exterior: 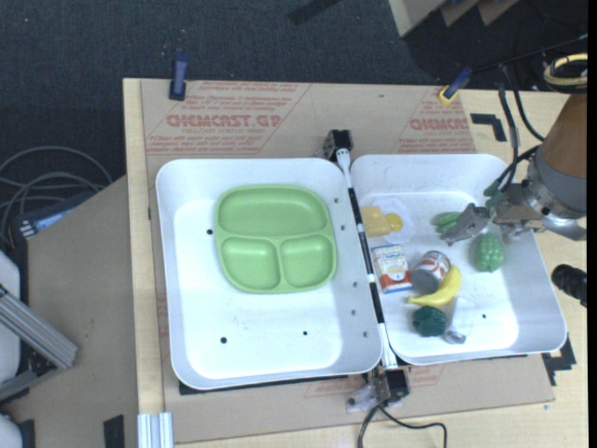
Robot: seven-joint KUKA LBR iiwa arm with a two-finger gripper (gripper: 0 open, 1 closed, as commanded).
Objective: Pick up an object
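Observation:
The right bin (532, 320) holds several small objects. A green bumpy fruit (487, 253) lies just below my gripper (469, 223), which hangs low over the bin's upper right part. A small green item (447, 220) sits right at the gripper's left tip, partly covered by it. Further left are a yellow piece (381, 220) and a small carton (390, 268). A can (430, 269), a banana (439, 290), a dark green broccoli-like piece (430, 320) and a small grey item (454, 336) cluster lower down.
The left bin (187, 278) holds a light green divided plate (276, 236). A black-and-white divider (359, 241) runs between the bins. The arm's grey wrist (560, 189) enters from the right, with cables above it. Blue and yellow clamps sit at the board's far edge.

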